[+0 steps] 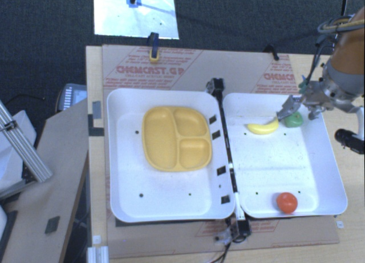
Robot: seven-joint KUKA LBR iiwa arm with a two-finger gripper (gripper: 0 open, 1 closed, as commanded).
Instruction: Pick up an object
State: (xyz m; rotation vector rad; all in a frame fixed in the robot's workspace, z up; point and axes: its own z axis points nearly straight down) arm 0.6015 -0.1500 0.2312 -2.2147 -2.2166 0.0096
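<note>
Yellow is showing twice – a divided yellow plate (175, 138) is sitting mid left bin (122, 199), and a banana (262, 127) is lying near the top of the right bin (325, 199), w/ a green fruit (295, 121) just beside its right end. The gripper (300, 106) is hanging right over that pair, fingers nearly touching the green fruit; can't tell from here whether they're spread or closed, or gripping anything. An orange-red ball (287, 202) is resting near the right bin's front edge, well apart from the rest. Both bins are sitting on cardboard (171, 68) on the tabletop – a yellow clamp (154, 48) is pinning its back edge.
</note>
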